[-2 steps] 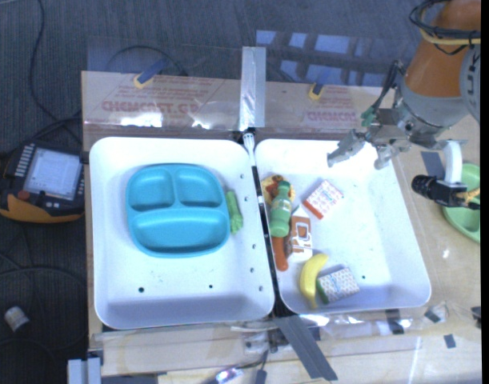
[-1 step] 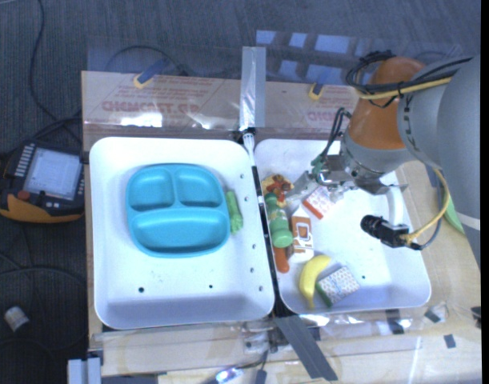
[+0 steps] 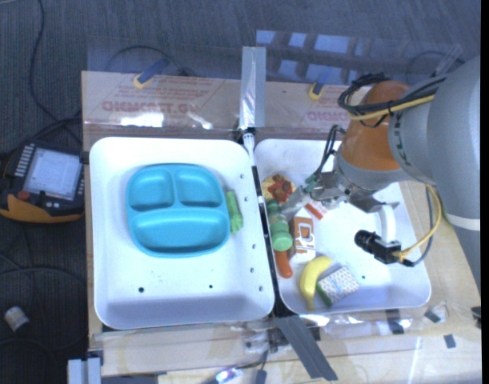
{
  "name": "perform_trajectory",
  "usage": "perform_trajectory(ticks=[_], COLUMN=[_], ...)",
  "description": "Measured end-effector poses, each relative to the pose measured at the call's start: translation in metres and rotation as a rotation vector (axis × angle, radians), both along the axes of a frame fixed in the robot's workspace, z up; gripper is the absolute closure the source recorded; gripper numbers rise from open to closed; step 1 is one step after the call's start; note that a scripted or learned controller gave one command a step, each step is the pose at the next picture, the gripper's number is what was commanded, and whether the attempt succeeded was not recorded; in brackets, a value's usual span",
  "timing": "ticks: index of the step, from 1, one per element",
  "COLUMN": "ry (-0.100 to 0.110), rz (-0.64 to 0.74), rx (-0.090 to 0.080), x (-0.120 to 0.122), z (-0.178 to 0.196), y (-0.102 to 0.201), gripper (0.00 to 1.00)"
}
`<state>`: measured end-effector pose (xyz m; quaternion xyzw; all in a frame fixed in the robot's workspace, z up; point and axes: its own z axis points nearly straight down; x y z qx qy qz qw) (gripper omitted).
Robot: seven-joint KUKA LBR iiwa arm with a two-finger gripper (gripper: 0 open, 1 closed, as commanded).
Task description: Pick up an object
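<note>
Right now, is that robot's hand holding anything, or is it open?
Hand: cannot be told. It is low in the right bin, by the pile of toy food, with the wrist covering it.

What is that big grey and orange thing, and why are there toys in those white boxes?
That big thing is a robot arm. It reaches in from the right, and a computer program moves it. The picture comes from one camera fixed above the bench, looking down at a slant.

On the bench sit two shallow white bins. The left bin holds a blue plate with three sections, and a small green thing beside it. The right bin holds a pile of toy food: a yellow banana, an orange carrot, a little carton and more.

The arm's hand is down over that pile. Its job is to pick something up. I can't tell if it is holding anything.
</note>
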<state>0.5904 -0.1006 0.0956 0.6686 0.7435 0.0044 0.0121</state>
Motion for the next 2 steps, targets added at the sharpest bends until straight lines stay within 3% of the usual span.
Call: perform_trajectory(ticks=[1, 2], ry=[-0.01, -0.007], rz=[-0.001, -0.001], rx=[-0.002, -0.002], x=[0.0027, 0.0021], z=[0.0127, 0.0118], y=[-0.0015, -0.001], gripper=[1.0, 0.0])
